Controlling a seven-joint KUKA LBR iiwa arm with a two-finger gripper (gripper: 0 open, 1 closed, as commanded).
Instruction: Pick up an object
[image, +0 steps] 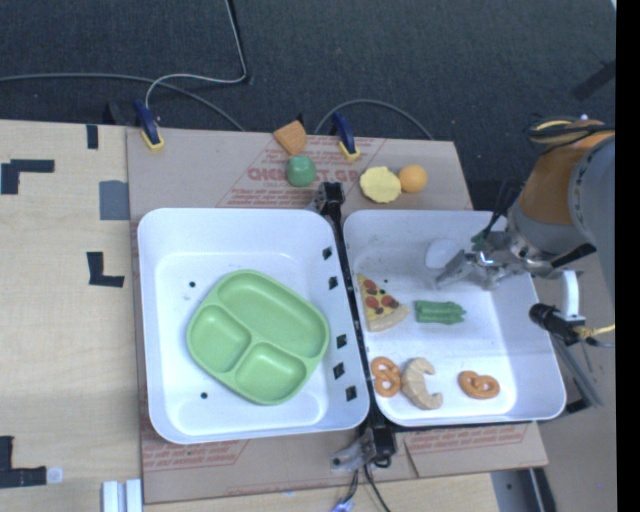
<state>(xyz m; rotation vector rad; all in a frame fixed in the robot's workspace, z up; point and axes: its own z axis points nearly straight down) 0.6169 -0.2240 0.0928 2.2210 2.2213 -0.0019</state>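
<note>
Camera view shows the end effector (462, 264) hanging low over the far part of the right bin (520, 395), its fingers spread apart and pinching nothing. Just near of it lies the green bean pod (439, 312), with the pizza slice (380, 303) to its left. Nearer still sit two pretzels (386, 375) and a croissant (421, 384). The pod looks like a light, stiff plastic toy, probably slick; taking it across its narrow middle seems safest. The left bin (160, 240) holds a green divided plate (258, 336).
</note>
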